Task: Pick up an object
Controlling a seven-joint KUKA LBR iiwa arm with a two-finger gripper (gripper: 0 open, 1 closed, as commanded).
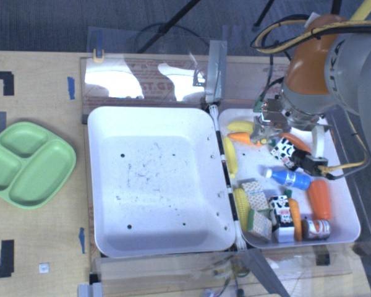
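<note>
The right bin (pixel 346 224) holds several objects. A yellow banana (pixel 240 127) and a small orange carrot (pixel 242 138) lie at its far left corner. A black-and-white spotted toy (pixel 284 151) sits beside them, and a blue bottle (pixel 290 179) lies in the middle. A large orange carrot (pixel 319 198) and a can (pixel 318 229) rest at the right. My gripper (pixel 264 127) hangs low over the far end of this bin, right next to the banana and small carrot. The wrist hides its tips.
The left white bin (pixel 105 122) is beside the right one, with a divider wall between them. A corn cob (pixel 240 204) and small patterned boxes (pixel 255 195) crowd the right bin's near left. A green divided plate (pixel 28 164) lies on the bench at far left.
</note>
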